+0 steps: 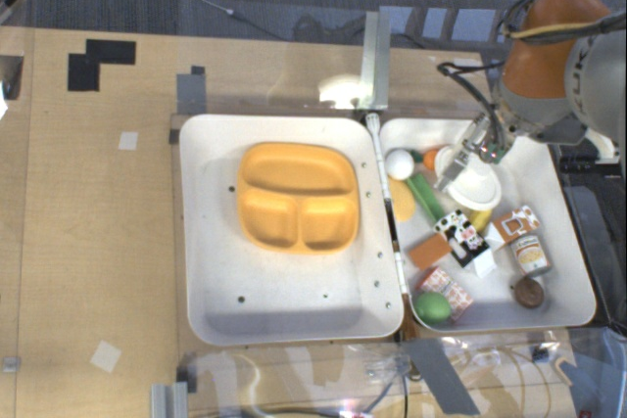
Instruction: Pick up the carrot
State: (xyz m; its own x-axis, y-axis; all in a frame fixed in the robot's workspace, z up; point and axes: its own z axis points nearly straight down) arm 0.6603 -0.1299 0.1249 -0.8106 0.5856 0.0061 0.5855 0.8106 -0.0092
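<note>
From the overhead camera I see two shallow white bins side by side on the counter (88,240), split by a thin metal rail (384,201). The left bin (211,299) has plenty of open floor around one yellow divided plate (298,196), smooth plastic with rounded corners and three wells, sitting near its middle.

The right bin (573,294) is crowded. The carrot (432,157), a small orange nub, lies near the bin's far wall, between a white ball (399,163) and a white cup (476,186), just above a long green vegetable (425,197). Nearer me are a black-and-white patterned block (455,230), an orange-brown slab (428,251), a small can (530,254), a dark round lid (528,291) and a green ball (432,307).

My hand (457,165) hangs over the cup's left rim, just beside the carrot. I cannot tell how wide it stands, and I see nothing caught in it.
</note>
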